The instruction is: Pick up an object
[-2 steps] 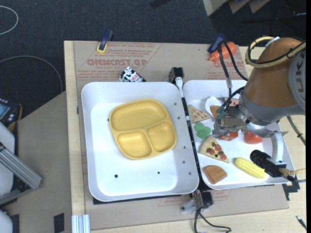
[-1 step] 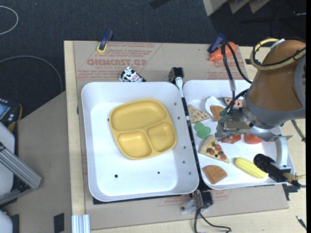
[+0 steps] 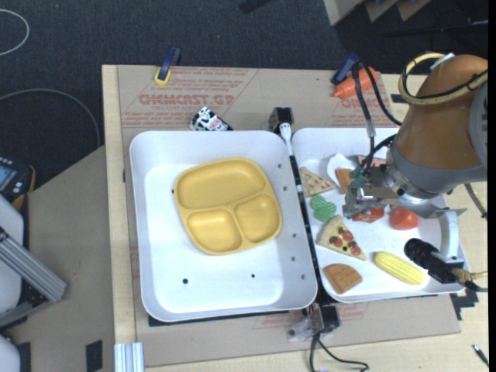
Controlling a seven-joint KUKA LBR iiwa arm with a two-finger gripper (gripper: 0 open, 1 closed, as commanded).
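The claw [image 3: 363, 204] is being held low over the middle of the right bin [image 3: 310, 142], reaching in from the right below the grey arm [image 3: 434, 161] and its orange band [image 3: 446, 107]. Whether it is released or clenched cannot be told, since its tip is being hidden by its own dark body and the cables around it. Nothing is being seen clearly gripped in it.

Several toy foods are being carried in the right bin around the claw. A red, sliced piece [image 3: 369, 215] is lying just under and touching the claw's near side, and a red tomato [image 3: 403, 219] is lying just to its right. A green vegetable [image 3: 323, 206] is lying just to the left of the claw, and a pizza slice [image 3: 341, 237] is lying near it on the near-left. A small triangular sandwich piece [image 3: 314, 181] is lying to the far-left, and a white item with an orange piece [image 3: 342, 169] is lying just beyond the claw on the far side. A corn cob [image 3: 400, 267] and a brown bread piece [image 3: 342, 276] are lying well nearer, by the near wall.

In the left bin [image 3: 155, 270], a yellow divided plate [image 3: 227, 204] is being carried, well apart from the claw. Both bins are being borne by the table [image 3: 124, 130].
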